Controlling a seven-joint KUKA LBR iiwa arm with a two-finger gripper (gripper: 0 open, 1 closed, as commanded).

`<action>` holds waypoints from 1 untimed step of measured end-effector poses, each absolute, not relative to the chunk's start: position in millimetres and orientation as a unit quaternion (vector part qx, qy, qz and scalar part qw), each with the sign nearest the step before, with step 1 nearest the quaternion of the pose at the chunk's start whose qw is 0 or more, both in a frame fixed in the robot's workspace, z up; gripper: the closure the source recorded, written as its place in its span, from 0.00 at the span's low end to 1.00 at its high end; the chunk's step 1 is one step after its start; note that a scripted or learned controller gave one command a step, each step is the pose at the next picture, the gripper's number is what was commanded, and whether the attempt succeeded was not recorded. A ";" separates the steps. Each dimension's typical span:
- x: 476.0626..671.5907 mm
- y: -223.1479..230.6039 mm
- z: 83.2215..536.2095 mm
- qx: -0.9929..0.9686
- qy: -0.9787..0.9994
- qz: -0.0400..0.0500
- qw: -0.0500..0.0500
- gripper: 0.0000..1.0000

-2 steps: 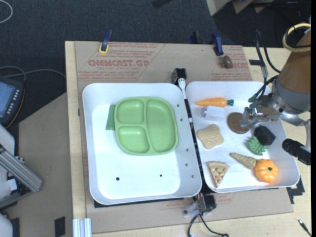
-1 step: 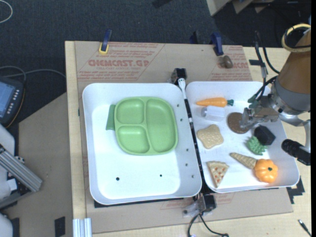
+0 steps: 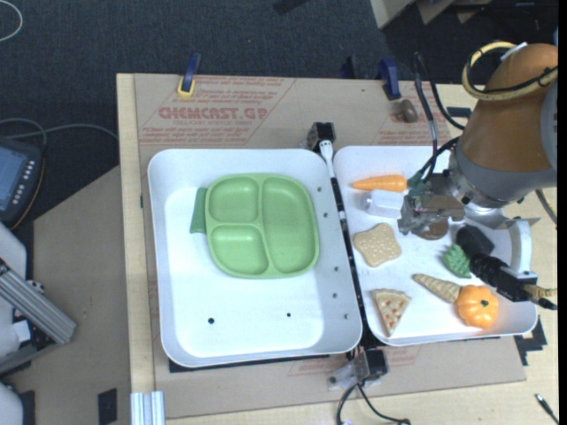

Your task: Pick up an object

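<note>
The fingers (image 3: 423, 212) hang low in the right bin (image 3: 523, 326), whether spread or pinching I cannot tell, with a clear cup (image 3: 383, 204) just left of them, the carrot (image 3: 379, 183) beyond, and a cracker (image 3: 377, 245) below-left (likely the candidates).

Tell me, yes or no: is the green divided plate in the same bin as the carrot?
No. The green divided plate lies in the left bin, while the carrot lies in the right bin.

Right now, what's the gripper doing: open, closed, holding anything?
Gripper: low in the right bin, beside the carrot; open or closed cannot be told.
</note>
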State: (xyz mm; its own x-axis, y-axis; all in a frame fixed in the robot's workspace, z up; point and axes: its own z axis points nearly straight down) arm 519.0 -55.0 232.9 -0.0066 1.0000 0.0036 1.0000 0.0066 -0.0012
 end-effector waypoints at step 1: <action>532.0 -55.2 225.0 -0.707 -0.708 0.000 -0.001 1.00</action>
State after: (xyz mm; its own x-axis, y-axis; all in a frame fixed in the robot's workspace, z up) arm 532.0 -55.2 225.0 -0.0013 1.0000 -0.0010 1.0000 0.0013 0.0015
